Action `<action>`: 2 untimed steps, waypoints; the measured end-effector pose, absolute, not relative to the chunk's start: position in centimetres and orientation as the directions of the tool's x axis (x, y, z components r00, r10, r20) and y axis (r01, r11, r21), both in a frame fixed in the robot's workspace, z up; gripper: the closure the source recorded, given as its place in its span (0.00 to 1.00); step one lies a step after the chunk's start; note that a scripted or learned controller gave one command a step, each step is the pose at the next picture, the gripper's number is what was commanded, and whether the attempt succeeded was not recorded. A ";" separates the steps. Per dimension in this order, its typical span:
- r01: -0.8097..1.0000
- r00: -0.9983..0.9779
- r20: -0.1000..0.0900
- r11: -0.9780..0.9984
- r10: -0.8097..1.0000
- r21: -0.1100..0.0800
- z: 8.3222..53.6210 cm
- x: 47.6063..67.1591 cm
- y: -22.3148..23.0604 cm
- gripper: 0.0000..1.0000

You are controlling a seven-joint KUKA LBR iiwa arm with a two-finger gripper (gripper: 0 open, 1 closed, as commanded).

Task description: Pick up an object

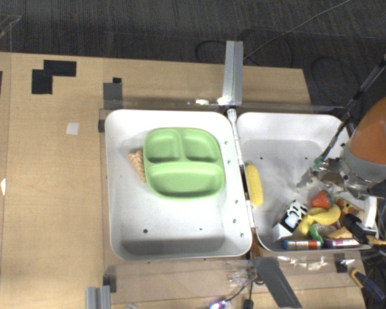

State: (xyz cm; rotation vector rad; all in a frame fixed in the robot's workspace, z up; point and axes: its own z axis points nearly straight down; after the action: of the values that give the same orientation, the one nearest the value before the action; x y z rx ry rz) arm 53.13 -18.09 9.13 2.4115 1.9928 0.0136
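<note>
**A:** Where is the gripper [321, 172]?

**B:** Inside the right bin [276, 134], well to the view's right of the corn cob [254, 184] and a little farther up the picture than it. The grey arm [373, 140] with its orange band comes in behind it from that side.

**A:** Open or closed?

**B:** I cannot tell; the end of it is a small metallic tangle against the white floor. Nothing shows in its grip.

**A:** And the things to pick from?

**B:** They are heaped right of the corn cob and nearer the camera, in the bin's near right corner, just below the gripper in the picture. Closest to the corn is a black-and-white toy [294, 214]. A yellow banana [321, 216] lies touching it on the far side from the corn. A red-orange piece [320, 200] sits above the banana, close under the gripper. Along the near wall lie a red marker [302, 244] and a purple marker [341, 243], end to end.

**A:** Anything in the way?

**B:** The heap is crowded, pieces touching or overlapping, and pressed against the bin's walls. The corn cob itself lies apart from it, lengthwise against the wall shared with the left bin [174, 237].

**A:** What is beyond that wall?

**B:** A green divided plate [182, 161], left of the corn cob, with a tan textured piece [137, 165] poking out from under the plate's far edge.
</note>
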 end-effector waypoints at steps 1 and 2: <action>0.983 0.185 -0.001 -0.185 0.983 0.022 9.2 49.3 -13.5 0.00; 0.983 0.180 0.005 -0.180 0.984 0.025 10.3 49.6 -13.2 1.00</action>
State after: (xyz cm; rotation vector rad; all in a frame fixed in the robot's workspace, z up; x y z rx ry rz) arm 49.59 -13.20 10.29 2.4009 2.0013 0.0311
